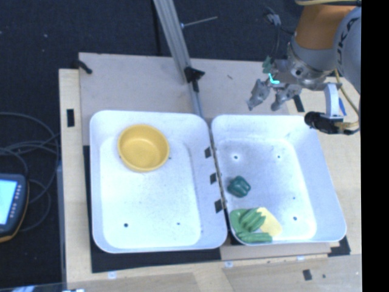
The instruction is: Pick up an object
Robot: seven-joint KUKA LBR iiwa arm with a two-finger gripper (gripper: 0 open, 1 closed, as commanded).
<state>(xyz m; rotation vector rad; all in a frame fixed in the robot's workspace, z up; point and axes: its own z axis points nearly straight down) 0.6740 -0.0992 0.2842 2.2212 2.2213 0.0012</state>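
- Yellow bowl [143,147]: round, upright, mouth open upward; sits in the left bin, toward its far-left part.
- Dark green pepper-like item [239,186]: small, lumpy; lies in the right bin beside the divider wall.
- Green bumpy pod-like piece [247,219]: lies in the right bin's near-left corner, touching a pale yellow piece [270,222].

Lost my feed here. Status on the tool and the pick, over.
Tool open, holding nothing, above right bin's far rim. Green pepper and green-yellow pile along that bin's left and near side, untouched. Yellow bowl in left bin. Nothing blocking.
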